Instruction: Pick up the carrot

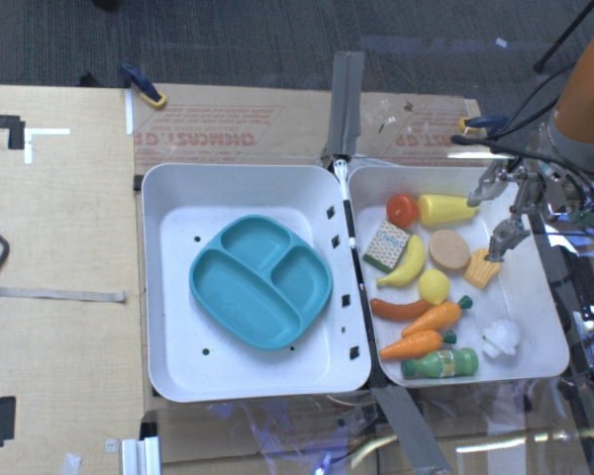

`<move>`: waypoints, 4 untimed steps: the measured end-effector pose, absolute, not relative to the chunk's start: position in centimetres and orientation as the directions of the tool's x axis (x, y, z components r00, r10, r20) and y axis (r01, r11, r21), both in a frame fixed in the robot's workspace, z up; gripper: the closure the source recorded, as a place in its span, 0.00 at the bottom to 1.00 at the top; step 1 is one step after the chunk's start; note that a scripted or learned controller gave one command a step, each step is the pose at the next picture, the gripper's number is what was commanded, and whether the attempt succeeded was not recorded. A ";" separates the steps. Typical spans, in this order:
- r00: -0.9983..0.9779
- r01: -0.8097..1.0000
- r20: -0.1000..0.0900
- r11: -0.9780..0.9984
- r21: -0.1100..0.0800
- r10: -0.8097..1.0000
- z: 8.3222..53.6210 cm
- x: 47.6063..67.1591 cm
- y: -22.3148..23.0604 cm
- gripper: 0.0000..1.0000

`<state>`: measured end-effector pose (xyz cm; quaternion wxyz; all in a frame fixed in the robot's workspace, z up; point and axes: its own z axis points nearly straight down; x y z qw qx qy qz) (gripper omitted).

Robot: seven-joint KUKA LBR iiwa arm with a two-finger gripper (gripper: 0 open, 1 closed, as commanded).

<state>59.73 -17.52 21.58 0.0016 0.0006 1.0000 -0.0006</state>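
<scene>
Reaching in from three o'clock, the grey arm hangs its gripper [496, 213] over the upper right part of the right bin [546, 336], its two fingers spread apart with nothing between them: one fingertip sits near the yellow squash [445, 208], the other just above the ridged yellow wedge [482, 268]. Two carrots lie in this bin, toward six o'clock of its contents: one carrot [438, 316] tilted with its green top pointing to two o'clock, and a second carrot [414, 344] just below it, touching or nearly so. At nine o'clock of the upper one lies a red chili [399, 310], and at six o'clock of the pair a green bottle [440, 365] on its side. A lemon [434, 285], banana [406, 263], tan disc [449, 250], tomato [402, 209] and a white item [500, 338] share the bin. The left bin [168, 295] holds a teal divided plate [261, 281]
</scene>
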 end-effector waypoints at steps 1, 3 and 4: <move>-0.995 -0.103 -0.005 0.995 -0.001 -0.103 9.3 56.6 -14.4 0.00; -0.902 0.432 -0.004 0.902 0.001 0.432 9.3 49.5 -9.7 0.00; -0.941 0.338 -0.004 0.941 0.001 0.338 19.2 48.0 -3.2 0.00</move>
